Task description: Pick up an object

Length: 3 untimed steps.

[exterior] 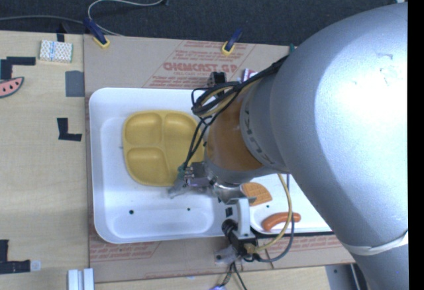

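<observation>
- Camera view, looking down at a slant: the grey arm [344, 130] bulks large on the right, and its orange band [228, 140] sits just above the wrist, over the right edge of the left white bin [106, 149].
- Pincer [182, 186]: it lies low in the left bin, at the lower right corner of the yellow divided tray [159, 146], touching or just beside the tray's rim. The picture is too coarse there, so I cannot tell if it is released or clenched, and nothing shows plainly in its grasp.
- Yellow divided tray: it lies flat in the upper half of the left bin, three compartments facing up, with its right side partly hidden under the wrist.
- Black cables [209, 100] loop from the wrist across the orange band.
- Right bin [311, 216]: mostly covered by the arm. An orange sausage-shaped piece [281, 219] lies near its front edge, and a paler orange piece [258, 193] shows just beside the wrist, above it.
- Both bins rest on a cardboard sheet [192, 60] with red print, held by two yellow clips [232, 45] along its far edge.
- Surface [40, 169]: pale wood to the left of the cardboard, bearing strips of black tape [66, 130], a small patterned square [55, 51] and a pink slice-shaped piece [10, 87] at the left edge.
</observation>
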Available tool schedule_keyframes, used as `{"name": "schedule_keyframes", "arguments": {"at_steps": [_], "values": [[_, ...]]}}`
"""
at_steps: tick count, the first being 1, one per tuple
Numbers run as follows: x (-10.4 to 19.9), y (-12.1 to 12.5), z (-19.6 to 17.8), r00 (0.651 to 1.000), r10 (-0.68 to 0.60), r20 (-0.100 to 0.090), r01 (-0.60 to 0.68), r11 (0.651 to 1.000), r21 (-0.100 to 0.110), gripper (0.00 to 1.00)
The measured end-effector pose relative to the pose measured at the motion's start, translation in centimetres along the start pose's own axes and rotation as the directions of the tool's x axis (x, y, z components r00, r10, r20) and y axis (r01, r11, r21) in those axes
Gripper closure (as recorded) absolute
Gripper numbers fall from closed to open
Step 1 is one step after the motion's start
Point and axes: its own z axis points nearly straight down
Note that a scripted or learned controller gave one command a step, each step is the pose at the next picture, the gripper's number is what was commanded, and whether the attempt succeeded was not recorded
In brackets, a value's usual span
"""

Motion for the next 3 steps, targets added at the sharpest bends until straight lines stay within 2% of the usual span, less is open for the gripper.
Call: {"name": "schedule_keyframes", "arguments": {"at_steps": [1,2,3], "values": [[0.2,0.0,-5.3,1.000,0.001,0.001,-0.001,1.000,0.000,0.00],[0.3,0.1,1.9,1.000,-0.003,-0.005,0.003,1.000,-0.001,0.00],[0.1,0.1,0.9,1.000,-0.001,-0.002,0.001,1.000,0.000,1.00]]}}
